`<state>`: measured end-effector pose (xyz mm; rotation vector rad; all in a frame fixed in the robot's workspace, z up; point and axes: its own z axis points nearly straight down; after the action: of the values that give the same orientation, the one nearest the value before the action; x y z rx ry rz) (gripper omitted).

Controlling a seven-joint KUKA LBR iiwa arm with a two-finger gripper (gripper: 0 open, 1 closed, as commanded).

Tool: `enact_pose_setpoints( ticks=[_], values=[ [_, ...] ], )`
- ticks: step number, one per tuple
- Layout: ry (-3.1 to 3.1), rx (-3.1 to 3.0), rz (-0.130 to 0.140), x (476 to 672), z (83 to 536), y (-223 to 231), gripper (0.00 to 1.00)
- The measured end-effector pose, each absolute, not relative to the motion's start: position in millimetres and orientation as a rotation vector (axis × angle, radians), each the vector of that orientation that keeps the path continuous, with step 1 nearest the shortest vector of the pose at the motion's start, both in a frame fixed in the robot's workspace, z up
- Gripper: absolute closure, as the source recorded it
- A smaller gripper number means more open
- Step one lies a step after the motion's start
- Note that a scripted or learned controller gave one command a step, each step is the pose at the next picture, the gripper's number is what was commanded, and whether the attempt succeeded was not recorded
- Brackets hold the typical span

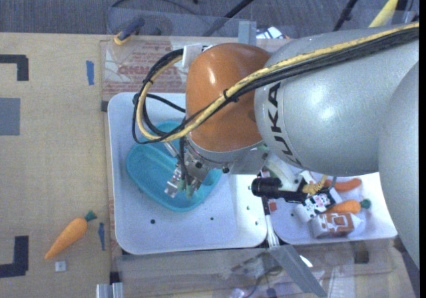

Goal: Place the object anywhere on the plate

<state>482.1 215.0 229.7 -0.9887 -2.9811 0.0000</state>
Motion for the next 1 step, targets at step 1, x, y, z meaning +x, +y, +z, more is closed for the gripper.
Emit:
enact_pose_setpoints(
  ticks=[1],
  values=[
    [-2.982,-0.994,-0.004,483.8,240.0,214.2,1.0]
  ],
)
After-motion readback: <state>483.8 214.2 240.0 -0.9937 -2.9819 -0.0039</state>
